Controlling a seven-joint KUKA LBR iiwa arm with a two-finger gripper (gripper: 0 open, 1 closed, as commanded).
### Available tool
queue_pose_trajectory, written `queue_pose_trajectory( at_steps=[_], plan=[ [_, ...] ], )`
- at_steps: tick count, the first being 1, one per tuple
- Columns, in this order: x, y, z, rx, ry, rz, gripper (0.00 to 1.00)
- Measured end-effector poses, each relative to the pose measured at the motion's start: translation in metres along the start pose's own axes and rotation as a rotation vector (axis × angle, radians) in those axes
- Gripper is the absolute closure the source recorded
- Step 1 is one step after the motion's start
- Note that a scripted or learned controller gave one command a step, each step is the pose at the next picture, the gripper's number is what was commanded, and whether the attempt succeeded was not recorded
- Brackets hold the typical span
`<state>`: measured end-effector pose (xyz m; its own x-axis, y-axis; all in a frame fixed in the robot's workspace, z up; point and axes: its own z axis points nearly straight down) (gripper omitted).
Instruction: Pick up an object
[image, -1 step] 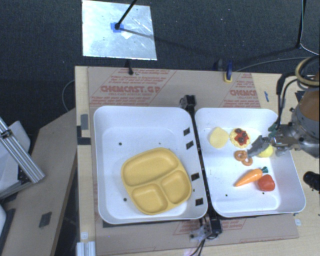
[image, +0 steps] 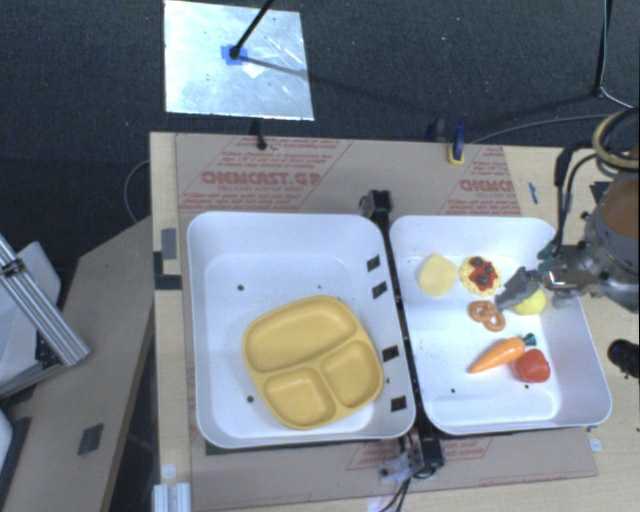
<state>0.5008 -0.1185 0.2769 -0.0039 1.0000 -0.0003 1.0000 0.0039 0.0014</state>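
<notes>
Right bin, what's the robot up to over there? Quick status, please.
Gripper low in right bin, at yellow toy. Nothing seen lifted. Pretzel and carrot close by.

Grey metal arm (image: 612, 262) w/ tan-orange band above wrist. Black cable looping alongside upper part. Gripper (image: 518, 291): dark grey, 2 fingers, boxy silver-grey mount behind, small black fittings.

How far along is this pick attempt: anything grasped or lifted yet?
Done: the gripper has reached into the right bin, low among the toy food and right at a yellow piece. In hand: nothing visibly between its fingers. Left: grasp and lift. The carrot, tomato, pretzel and yellow tray lie untouched.
</notes>
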Motion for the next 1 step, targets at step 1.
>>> queue_pose_trajectory(
  at_steps=[1],
  plan=[
    [0.0030, -0.0067, 0.0598, 0.005, 0.001, 0.002, 0.00]
  ],
)
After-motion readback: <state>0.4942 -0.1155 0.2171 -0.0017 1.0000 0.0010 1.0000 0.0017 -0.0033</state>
